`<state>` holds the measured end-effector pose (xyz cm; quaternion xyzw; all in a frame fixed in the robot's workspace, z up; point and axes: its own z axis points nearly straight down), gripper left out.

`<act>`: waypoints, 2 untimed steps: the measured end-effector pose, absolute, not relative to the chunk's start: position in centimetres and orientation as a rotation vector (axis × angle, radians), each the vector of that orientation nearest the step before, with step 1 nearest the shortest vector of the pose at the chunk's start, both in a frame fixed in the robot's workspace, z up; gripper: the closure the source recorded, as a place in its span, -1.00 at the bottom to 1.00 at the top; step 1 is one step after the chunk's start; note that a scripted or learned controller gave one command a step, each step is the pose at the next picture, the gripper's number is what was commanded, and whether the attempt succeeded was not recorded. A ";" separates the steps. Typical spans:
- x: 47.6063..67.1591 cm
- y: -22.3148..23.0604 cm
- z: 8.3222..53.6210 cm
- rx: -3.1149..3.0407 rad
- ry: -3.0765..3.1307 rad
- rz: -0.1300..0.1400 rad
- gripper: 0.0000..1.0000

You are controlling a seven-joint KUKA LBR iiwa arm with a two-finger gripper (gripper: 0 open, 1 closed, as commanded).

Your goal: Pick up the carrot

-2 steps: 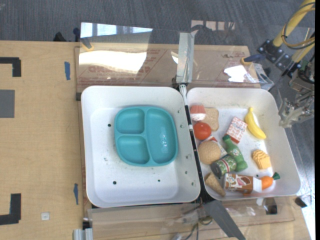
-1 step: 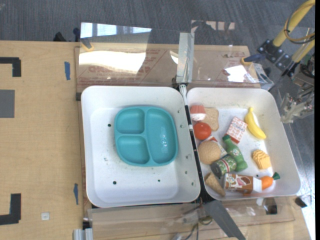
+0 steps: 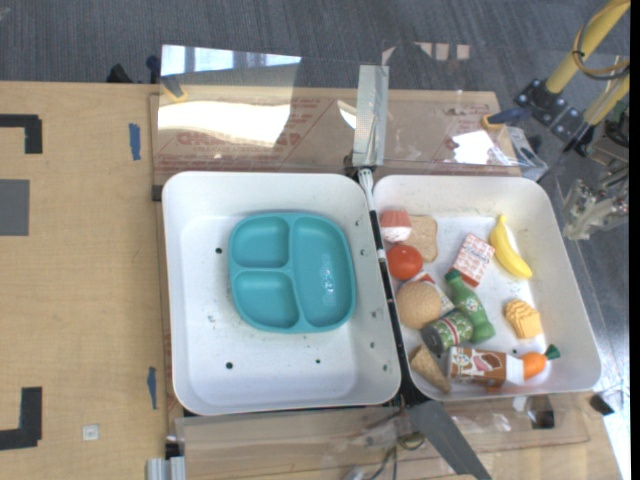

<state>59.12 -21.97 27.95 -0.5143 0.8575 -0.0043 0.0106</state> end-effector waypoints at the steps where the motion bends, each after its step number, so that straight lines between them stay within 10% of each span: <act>1: 59.3 -21.9 29.1 -1.595 2.672 -0.020 1.00; 2: 59.5 -21.9 30.3 -1.585 2.667 -0.027 1.00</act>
